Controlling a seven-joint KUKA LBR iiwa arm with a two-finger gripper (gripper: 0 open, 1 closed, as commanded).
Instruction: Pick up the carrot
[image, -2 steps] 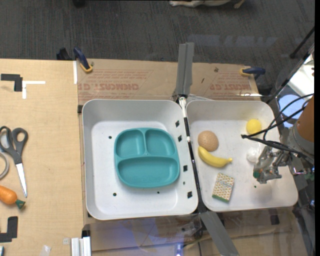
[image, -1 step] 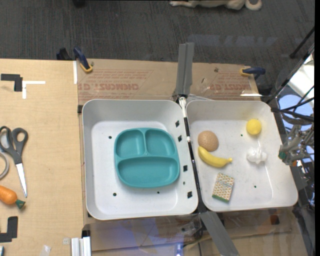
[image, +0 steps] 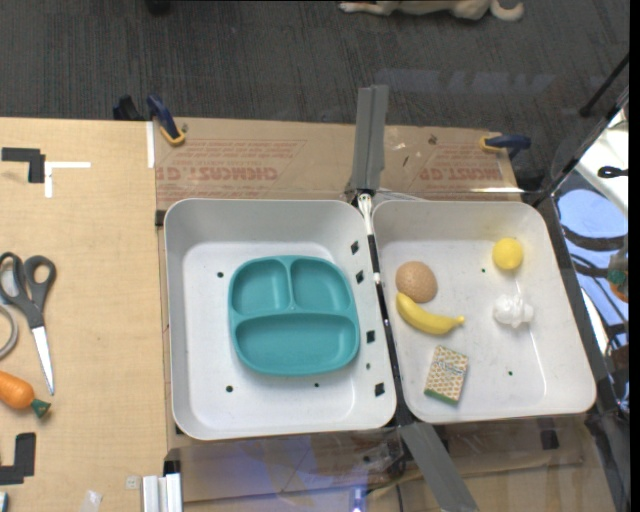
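The carrot (image: 15, 392) is small and orange with a green stub at its right end. It lies on the wooden bench top at the far left edge of the camera view, outside both bins and well left of the left bin (image: 185, 300). Just above it lie grey-handled scissors (image: 30, 310).
The left bin holds a teal divided plate (image: 293, 314). In the right bin (image: 560, 300) lie a brown egg-shaped item (image: 416, 281), a banana (image: 428, 316), a yellow lemon (image: 508, 253), a white crumpled item (image: 513, 312) and a small patterned packet (image: 446, 374). Clamps (image: 165, 120) hold cardboard behind the bins.
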